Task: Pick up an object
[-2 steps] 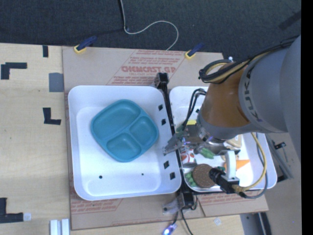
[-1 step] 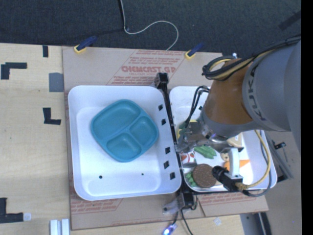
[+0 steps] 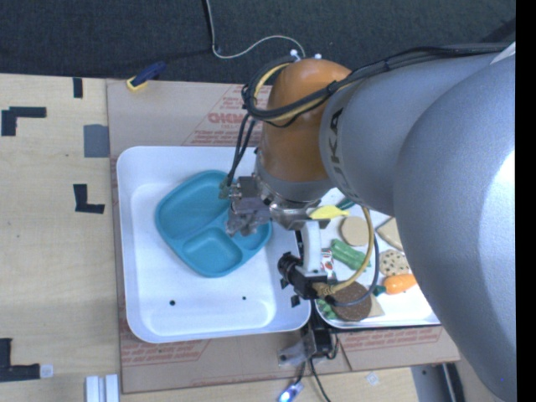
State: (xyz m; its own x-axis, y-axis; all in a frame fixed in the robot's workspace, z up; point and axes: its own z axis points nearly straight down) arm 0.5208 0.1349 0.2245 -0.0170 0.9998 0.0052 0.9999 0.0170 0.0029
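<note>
Just left of the gripper (image 3: 245, 218), a smooth blue plastic dish (image 3: 197, 220) is lying in a glossy white plastic bin (image 3: 138, 258) sitting on matt brown cardboard (image 3: 167, 115).

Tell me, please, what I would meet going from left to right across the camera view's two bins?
left bin → blue divided plate → hand, over the plate's right edge → green toy piece → orange toy piece, both lying in the right bin.
</note>
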